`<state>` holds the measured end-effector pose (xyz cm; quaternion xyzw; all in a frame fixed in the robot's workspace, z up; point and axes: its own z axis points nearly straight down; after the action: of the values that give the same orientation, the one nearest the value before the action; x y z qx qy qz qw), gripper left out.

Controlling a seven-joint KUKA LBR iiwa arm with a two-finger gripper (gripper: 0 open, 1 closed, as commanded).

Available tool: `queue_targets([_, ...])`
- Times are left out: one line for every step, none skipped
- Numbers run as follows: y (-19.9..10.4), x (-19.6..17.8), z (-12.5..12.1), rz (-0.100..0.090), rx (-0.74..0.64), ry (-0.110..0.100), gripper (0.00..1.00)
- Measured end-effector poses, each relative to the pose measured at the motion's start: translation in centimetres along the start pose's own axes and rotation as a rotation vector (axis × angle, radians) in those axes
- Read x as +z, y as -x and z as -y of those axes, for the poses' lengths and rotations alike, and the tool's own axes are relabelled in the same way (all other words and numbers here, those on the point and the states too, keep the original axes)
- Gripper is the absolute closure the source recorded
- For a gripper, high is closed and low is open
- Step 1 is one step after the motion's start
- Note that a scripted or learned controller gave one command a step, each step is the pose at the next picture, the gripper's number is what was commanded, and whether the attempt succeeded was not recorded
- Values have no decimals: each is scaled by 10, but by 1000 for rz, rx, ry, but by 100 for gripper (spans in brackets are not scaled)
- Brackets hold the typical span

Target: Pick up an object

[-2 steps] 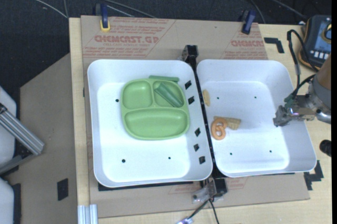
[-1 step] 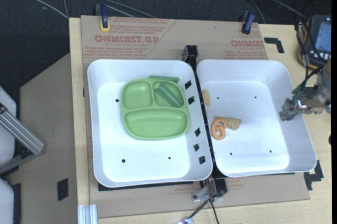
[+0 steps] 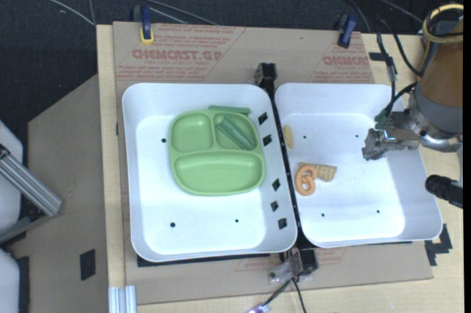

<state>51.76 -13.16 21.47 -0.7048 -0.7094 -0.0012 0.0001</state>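
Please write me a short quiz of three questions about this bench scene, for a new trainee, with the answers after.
1. True or false: the green divided plate lies in the left bin.
2. Which bin does the gripper hang over? A) left B) right C) neither
3. Fill in: the orange ring-shaped item lies in the right bin, near the ____ between the bins.

Key: 1 true; 2 B; 3 divider.
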Motion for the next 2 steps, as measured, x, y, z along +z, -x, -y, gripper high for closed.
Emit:
queue_targets([-45,8,-25,0,0,0,100])
queue_targets([-97,14,-52,-1,-1,0,100])
